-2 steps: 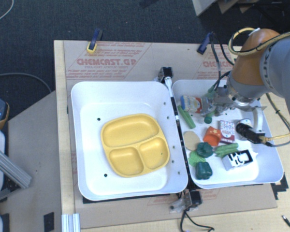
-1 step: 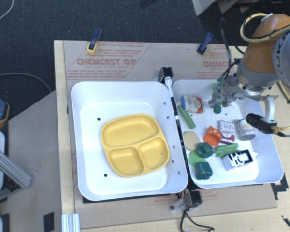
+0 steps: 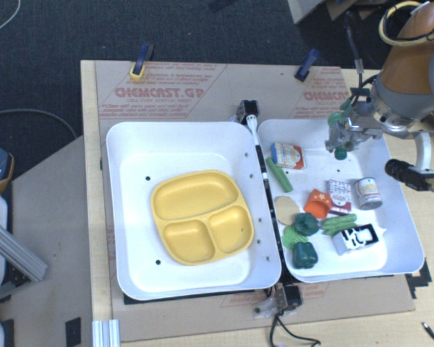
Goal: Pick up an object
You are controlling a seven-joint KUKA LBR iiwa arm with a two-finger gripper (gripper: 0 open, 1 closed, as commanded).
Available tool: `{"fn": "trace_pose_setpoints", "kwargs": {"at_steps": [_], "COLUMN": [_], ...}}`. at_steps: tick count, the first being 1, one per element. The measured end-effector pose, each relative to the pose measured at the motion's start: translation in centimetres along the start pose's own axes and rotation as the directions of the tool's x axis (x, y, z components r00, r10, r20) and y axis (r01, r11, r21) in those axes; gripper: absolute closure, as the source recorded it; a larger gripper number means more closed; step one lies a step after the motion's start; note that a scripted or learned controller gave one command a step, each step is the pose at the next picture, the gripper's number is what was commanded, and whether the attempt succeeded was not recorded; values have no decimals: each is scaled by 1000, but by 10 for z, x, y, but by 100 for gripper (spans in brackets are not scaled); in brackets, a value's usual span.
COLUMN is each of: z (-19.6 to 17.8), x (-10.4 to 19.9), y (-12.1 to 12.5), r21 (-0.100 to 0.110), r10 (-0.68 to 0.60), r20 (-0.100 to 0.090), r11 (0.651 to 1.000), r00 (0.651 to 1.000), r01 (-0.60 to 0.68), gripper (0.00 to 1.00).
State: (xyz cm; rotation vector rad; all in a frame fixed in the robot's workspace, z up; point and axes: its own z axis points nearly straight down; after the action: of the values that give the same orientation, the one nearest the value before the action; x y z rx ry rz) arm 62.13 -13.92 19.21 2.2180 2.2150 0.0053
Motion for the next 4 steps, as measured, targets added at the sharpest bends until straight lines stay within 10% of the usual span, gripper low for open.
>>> {"fn": "trace_pose_setpoints", "kwargs": {"at_steps": [1, 4], "z": [-36, -32], "x": [0, 55], "y": [1, -110], "r21": [1, 11], "r10": [-2, 0], "r20": [-1, -5], "r11": [1000, 1000], "r00": [1000, 1000], "r01": [2, 1], "gripper": [100, 100]}}
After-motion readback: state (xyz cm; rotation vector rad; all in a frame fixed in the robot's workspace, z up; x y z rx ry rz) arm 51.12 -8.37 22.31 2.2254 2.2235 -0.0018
